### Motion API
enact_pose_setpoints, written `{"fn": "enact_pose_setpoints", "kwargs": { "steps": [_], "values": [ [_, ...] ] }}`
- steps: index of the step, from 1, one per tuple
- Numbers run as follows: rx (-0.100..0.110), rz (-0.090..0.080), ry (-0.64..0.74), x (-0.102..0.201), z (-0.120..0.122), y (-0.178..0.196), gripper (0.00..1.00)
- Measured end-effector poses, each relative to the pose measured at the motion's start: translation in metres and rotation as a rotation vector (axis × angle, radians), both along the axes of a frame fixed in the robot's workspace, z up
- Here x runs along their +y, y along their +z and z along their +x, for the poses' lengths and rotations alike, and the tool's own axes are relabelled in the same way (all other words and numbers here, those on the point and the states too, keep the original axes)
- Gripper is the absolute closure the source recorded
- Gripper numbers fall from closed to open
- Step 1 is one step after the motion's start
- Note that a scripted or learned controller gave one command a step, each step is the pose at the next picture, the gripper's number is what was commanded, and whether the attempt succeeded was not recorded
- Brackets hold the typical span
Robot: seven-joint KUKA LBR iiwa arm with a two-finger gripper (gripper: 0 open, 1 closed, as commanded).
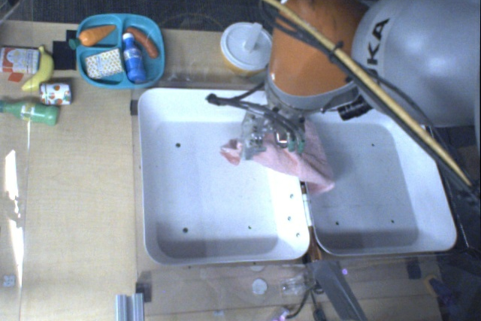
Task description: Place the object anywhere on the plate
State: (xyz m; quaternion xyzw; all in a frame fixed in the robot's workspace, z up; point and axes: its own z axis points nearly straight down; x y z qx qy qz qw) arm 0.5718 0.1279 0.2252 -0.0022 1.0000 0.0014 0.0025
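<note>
Cloth (289, 159) — pink, soft and crumpled — is the thing in play, draped across the shared wall where the left bin (188, 237) meets the right bin (391, 237). It looks limp, bunched high under the wrist and trailing down and right to a loose corner over the right bin, with a small paler flap poking left over the left bin's floor. That hanging shape suggests it is being lifted by its upper part rather than lying flat, though the view does not settle this.

The gripper (272, 137) sits right over the bunched top of the cloth, below the orange band of the arm (316, 41), which reaches in from the right. Whether its pincer is spread or pressed together I cannot tell; the metal parts and the folds blur into each other there.

A divided blue plate (155, 49) stands on the bench at the far left, well apart from the cloth, already carrying toy food and a small blue bottle (134, 56). If that is the target, the cloth has a fair way to go — up over the left bin's far corner. A lidded cup (246, 47) sits just beyond the bins, near that path.
</note>
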Motion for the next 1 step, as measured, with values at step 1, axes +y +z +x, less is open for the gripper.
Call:
{"fn": "enact_pose_setpoints", "kwargs": {
  "steps": [1],
  "values": [
    [0.0, 0.0, 0.0, -0.0002, 0.0001, 0.0001, 0.0]
  ]
}}
